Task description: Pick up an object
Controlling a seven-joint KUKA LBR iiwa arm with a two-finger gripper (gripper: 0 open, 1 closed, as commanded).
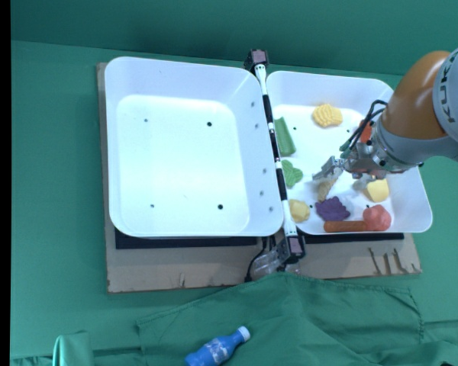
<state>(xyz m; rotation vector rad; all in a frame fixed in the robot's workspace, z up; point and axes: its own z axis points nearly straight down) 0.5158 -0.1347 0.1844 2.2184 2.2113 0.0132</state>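
Nearest the viewer, a blue plastic bottle (217, 347) lies on wrinkled green cloth (290, 319). Inside the right white bin (412, 204), the two-finger gripper (330, 175) hovers with fingers spread narrowly, holding nothing, just above the purple grape-shaped toy (333, 207).

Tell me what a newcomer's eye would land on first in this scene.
First comes the grey arm with its orange band, reaching in from the right so that its gripper hangs over the right bin. Next, the bright toy foods scattered in that bin: a yellow piece near the top, a green stick along the left wall, a purple bunch of grapes and a red piece near the bottom. The left bin is a big white expanse beside it.
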